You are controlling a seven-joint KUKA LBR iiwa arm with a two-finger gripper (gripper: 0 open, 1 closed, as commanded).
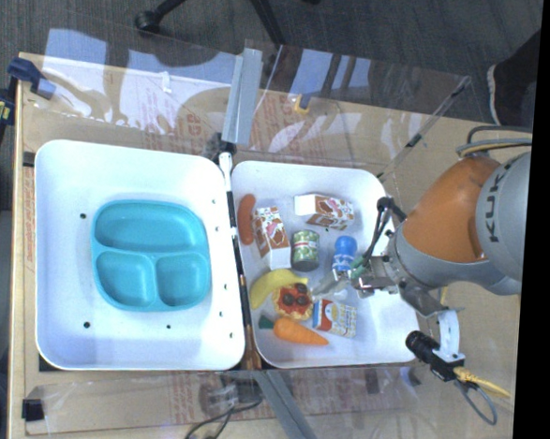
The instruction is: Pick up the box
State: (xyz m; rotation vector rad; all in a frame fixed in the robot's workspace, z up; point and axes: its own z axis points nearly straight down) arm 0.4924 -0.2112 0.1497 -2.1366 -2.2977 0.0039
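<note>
Pick not yet made: gripper (351, 277), grip state indiscernible, sits low in right bin (378, 357); box (270, 234) lies ungrasped to its left.

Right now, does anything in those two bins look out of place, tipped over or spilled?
Nothing looks spilled or damaged. The right bin holds a loose jumble of toy food, its boxes lying flat at odd angles. The blue tray sits square in the left bin.

light: bright, even | glare: bench (377, 108) film reflections | focus: slightly soft | shadows: faint
</note>
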